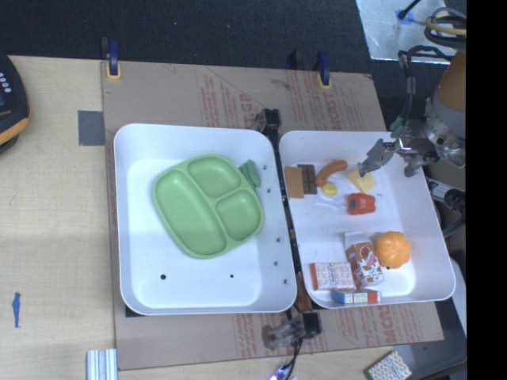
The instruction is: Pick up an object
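At the far left edge of the pale wooden bench (47,236) sits part of a black and orange device (9,101), its markings too small to read, with a grey square of tape (91,127) beside it on the wood. A brown cardboard sheet (198,93) printed with faint red writing, too blurred to read, lies under both bins, held at its far edge by two blue and yellow clamps (112,60). The left white bin (135,283) holds a light green plastic divided plate (208,205) with three compartments, and a small darker green piece (251,172) touches the plate's upper right rim. In the right white bin (432,212), from its left side, lie a brown rectangular block (295,181), an orange-red sausage-shaped toy (330,170), a small yellow round piece (329,188), a pale yellow cheese-like wedge (362,182) and a red toy pepper (361,204). Nearer the front are red and white printed cartons (333,275), one patterned carton (364,264) standing against an orange round fruit (392,249), and a small blue, white and red box (356,296); their labels cannot be read. The grey gripper (379,158) hangs over the bin's far right part, just above the cheese-like wedge, with nothing seen between its fingers; whether its jaws are apart or together cannot be told.
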Tool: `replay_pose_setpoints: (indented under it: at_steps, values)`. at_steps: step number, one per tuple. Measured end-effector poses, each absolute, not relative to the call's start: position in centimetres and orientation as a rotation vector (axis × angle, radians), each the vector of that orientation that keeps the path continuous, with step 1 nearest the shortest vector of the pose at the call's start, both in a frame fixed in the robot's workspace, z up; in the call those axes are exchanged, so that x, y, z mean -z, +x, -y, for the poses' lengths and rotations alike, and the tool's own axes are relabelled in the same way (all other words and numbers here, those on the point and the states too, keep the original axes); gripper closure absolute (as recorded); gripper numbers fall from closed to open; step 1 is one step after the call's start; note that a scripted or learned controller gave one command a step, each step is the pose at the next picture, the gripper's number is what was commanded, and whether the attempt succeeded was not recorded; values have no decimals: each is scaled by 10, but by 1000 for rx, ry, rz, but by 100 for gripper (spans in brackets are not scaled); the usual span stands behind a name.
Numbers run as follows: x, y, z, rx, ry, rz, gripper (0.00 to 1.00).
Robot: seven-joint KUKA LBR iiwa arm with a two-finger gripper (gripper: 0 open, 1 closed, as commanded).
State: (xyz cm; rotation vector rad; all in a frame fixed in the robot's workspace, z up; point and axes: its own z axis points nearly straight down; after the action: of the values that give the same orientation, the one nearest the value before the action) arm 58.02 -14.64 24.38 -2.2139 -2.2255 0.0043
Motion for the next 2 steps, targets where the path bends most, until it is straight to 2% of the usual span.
replay_pose_setpoints:
  at_steps: [1, 2]
  values:
    - [-148, 591, 173, -14, -2211, 2219, 0]
    - [-90, 573, 142, -9, -2207, 2222, 0]
